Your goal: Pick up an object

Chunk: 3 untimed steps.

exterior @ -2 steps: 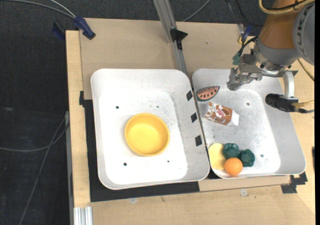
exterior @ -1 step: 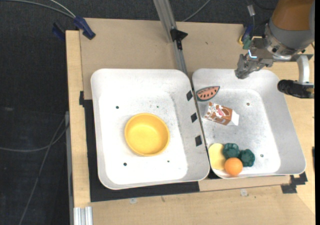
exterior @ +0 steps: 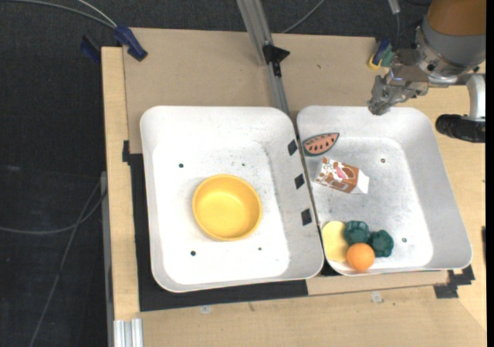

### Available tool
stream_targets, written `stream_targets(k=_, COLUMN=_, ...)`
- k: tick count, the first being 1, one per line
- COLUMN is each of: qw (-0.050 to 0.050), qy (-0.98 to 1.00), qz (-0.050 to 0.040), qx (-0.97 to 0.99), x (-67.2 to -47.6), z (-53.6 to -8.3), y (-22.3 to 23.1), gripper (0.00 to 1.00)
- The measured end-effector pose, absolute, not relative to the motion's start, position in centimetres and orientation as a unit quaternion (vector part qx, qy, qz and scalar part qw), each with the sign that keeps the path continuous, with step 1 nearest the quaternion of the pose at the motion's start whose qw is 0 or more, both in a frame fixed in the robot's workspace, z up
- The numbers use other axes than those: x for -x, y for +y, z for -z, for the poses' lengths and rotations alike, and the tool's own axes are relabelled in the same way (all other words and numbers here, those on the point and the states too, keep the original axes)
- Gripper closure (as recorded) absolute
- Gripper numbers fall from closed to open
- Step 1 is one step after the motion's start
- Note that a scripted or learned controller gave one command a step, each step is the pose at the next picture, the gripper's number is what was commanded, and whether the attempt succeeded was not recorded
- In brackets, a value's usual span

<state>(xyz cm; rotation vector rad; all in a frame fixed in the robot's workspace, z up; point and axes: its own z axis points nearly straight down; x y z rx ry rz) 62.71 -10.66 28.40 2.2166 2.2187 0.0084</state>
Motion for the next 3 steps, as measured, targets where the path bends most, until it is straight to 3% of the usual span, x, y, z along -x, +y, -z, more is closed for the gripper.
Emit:
stream_targets(k=1, qw=-0.005, qy=0.709, qz=0.0016, qx=-0.705, x=-63.0, z=-26.7, y=-5.3, gripper=1.0)
stream_targets(k=3, qw=-0.002, qy=0.709, qz=-0.0005, qx=-0.705, x=-62.4, z=-26.0, y=5.5, gripper=1.0)
